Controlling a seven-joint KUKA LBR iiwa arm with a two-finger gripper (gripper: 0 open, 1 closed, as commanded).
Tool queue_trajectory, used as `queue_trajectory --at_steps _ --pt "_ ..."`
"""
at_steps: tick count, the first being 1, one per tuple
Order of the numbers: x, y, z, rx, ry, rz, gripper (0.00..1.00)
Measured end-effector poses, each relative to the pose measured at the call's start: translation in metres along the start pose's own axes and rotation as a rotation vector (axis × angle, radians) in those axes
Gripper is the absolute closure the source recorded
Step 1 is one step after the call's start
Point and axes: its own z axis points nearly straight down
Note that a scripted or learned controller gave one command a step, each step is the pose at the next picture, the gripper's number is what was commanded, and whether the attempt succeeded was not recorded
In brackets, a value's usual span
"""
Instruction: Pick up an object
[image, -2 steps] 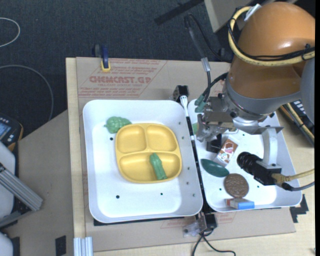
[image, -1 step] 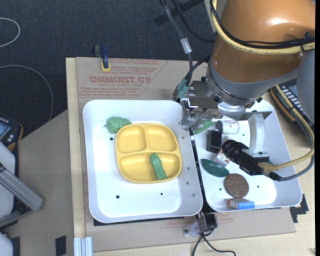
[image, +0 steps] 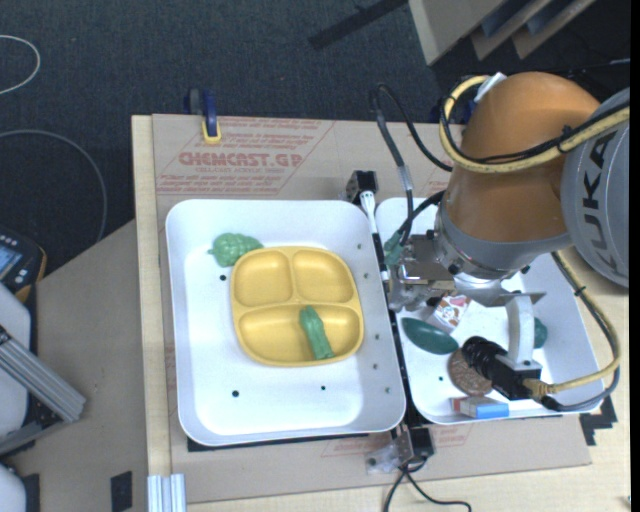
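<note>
Quick look from us: the arm comes in from the rt and hangs over the right bin, covering most of it. The gripper sits at that bin's left side, right by the wall it shares w/ the left bin. We can't tell if the claw is spread or closed since the wrist hides it, and we can't tell if anything's in it either.

Stuff to pick, closest first:
- a small white-and-red packet just beside the gripper, lower in the view
- a dark teal oval piece just below that, near the bin's left wall
- a brown disc lower again
- a white-and-blue tube along the bottom wall
- another teal bit, mostly hidden by the arm

Left bin has a yellow divided plate in the middle, w/ a green stick-shaped thing in its lower compartment. A lumpy green thing on the bin floor touches the plate's top-left rim.

Room-wise, the rt bin is crowded, w/ items packed close near its lower-left corner. The left bin has bare floor along its left side and bottom. Black cables run down toward the gap btw the bins.
</note>
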Motion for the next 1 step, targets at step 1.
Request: queue_trajectory --at_steps 1 --pt "0.0043 0.0018 -0.017 -0.016 0.004 -0.008 1.0"
